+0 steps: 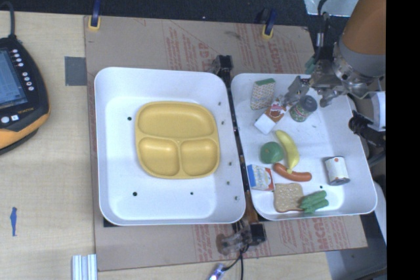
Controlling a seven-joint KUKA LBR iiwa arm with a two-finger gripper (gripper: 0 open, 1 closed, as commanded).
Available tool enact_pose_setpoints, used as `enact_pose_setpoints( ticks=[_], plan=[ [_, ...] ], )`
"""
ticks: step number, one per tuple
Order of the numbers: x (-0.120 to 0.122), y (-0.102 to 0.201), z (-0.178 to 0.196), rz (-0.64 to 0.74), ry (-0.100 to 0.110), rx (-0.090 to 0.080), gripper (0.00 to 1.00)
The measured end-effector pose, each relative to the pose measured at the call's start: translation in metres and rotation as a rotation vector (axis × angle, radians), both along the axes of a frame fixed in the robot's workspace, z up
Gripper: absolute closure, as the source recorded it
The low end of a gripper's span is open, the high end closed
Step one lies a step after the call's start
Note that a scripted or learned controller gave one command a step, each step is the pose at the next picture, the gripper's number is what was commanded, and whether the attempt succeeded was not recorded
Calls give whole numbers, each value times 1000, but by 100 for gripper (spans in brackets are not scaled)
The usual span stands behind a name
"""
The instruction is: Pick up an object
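Gripper (303, 94) sits over the can (302, 109) at the right bin's (354, 203) far end, can't tell its state, and crowding from the carton (276, 111) could spoil the grab.

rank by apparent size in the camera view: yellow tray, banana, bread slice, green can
1. yellow tray, by far the largest
2. banana and bread slice, too close in size to rank
3. green can, smallest
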State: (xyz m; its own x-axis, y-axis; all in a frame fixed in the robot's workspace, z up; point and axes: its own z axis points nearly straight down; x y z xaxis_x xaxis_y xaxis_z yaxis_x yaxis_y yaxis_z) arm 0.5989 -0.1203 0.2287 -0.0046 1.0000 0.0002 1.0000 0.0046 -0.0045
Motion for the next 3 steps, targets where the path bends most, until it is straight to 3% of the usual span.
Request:
enact_pose_setpoints(
  ticks=[1, 2, 3],
  plan=[
    [-30, -30, -138, 0, 3, -1, 0],
    [-56, 12, -137, 3, 1, 0, 0],
    [-97, 4, -137, 2, 0, 0, 0]
  ],
)
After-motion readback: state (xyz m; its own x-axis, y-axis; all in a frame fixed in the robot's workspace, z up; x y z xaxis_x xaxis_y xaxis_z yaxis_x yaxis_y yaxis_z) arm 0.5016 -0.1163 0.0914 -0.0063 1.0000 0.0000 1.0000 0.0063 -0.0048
